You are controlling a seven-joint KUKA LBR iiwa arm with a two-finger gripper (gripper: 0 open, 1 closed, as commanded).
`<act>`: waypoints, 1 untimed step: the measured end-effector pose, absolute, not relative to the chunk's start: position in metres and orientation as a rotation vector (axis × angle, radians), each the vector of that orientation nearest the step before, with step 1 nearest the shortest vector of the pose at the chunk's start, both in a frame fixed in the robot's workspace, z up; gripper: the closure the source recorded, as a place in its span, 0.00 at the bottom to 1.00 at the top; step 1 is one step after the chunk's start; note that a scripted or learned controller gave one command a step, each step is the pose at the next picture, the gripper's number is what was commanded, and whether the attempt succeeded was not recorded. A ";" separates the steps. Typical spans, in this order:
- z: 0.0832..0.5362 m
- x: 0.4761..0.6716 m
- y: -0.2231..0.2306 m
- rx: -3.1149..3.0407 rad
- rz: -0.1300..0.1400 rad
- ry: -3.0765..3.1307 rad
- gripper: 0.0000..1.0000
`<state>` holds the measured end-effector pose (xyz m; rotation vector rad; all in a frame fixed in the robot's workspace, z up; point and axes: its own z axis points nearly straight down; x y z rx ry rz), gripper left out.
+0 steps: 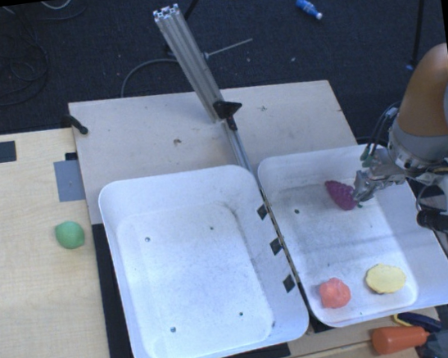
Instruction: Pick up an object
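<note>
Here, at the lower edge of the frame, an orange object [398, 337] lies on the bench just below the right bin [435, 268]. Inside this bin, near its lower rim, a red-orange lump [334, 292] and a yellow lump [385, 279] lie side by side, a little apart. Higher in the same bin, a purple object [341, 195] lies on the floor, and the gripper [364, 190] is just beside it on its right, touching or almost touching; I cannot tell if it grasps the object. The left bin [120, 205] shows its white floor with some small dark holes. The arm [429, 108] enters from the right edge, its orange band above the wrist. A green ball [70, 234] lies on the wood at the left, outside both bins.
</note>
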<state>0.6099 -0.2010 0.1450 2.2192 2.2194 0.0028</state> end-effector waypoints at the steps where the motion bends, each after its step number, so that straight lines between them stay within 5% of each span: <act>1: 0.204 0.606 -0.195 2.218 0.004 2.219 1.00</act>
